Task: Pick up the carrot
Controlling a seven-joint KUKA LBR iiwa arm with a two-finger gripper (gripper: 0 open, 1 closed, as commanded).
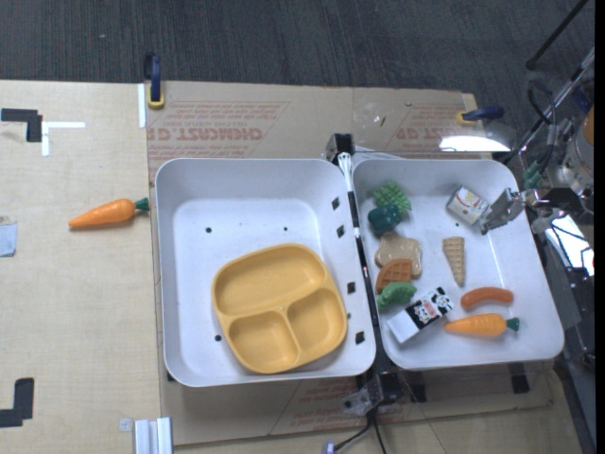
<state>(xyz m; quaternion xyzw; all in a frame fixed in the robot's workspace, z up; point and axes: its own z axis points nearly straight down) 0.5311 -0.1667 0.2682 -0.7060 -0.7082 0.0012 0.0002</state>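
An orange carrot [480, 325] with a green stem lies flat near the front right corner of the right bin [529, 253], stem pointing right. A second carrot [106, 214] lies on the bench to the left of both bins. My gripper [499, 212] reaches in over the right bin's right rim, at mid-height and close to a small white box [465, 203]. It is well behind the bin's carrot and apart from it, with nothing visibly held.
The right bin also holds a red sausage [487, 297] just behind the carrot, a cow-patterned carton [420, 315] to its left, a cone [455, 258], toast [397, 251] and green vegetables [388, 206]. A yellow divided plate [279, 307] sits in the left bin [189, 253].
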